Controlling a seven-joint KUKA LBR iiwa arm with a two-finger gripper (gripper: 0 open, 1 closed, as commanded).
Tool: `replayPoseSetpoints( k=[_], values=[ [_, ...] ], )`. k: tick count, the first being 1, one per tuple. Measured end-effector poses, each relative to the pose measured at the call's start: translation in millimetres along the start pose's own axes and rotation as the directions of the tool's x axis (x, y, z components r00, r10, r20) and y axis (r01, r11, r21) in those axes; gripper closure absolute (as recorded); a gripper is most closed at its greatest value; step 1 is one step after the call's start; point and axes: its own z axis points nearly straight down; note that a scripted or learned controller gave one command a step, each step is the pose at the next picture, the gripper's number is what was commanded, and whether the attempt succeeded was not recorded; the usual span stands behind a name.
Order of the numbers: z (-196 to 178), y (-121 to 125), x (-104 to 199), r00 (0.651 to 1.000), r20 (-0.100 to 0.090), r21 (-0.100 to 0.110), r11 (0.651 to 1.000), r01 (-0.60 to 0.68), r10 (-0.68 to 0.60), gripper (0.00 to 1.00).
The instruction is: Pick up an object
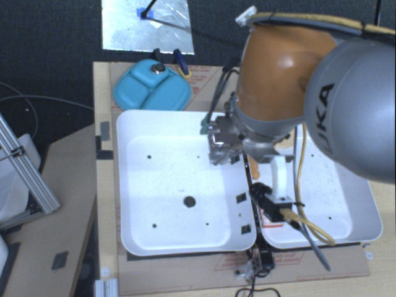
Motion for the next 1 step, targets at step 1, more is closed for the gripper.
replayPoseSetpoints(
  k=[1],
  values=[
    [-214.8, 14.6, 31.5, 1.0, -0.004, -0.016, 1.0, -0.008, 0.007, 1.0]
  ],
)
